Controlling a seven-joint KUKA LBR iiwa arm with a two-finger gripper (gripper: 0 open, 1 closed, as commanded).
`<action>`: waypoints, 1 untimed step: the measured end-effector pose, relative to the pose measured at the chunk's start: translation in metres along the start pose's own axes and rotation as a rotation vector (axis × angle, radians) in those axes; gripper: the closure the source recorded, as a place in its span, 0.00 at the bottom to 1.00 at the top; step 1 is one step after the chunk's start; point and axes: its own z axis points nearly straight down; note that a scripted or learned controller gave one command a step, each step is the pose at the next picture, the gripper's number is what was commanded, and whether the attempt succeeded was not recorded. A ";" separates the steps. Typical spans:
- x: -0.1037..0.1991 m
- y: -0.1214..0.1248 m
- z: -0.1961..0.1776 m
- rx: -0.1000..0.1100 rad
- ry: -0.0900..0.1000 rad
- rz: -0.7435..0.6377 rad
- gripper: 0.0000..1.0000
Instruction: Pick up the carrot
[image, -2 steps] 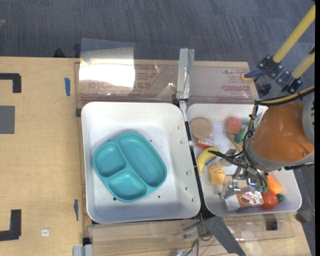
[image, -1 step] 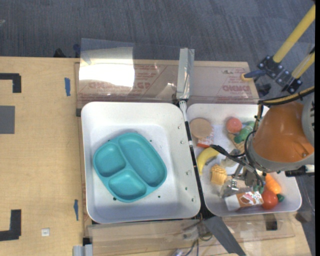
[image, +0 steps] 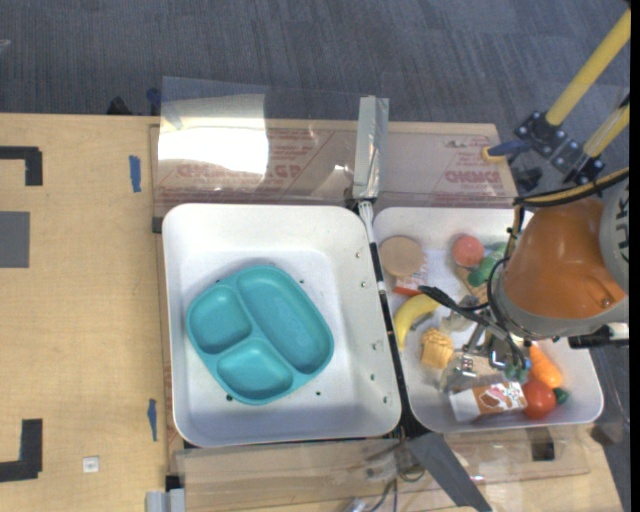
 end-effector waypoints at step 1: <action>-0.027 -0.033 0.000 0.000 -0.005 -0.380 0.00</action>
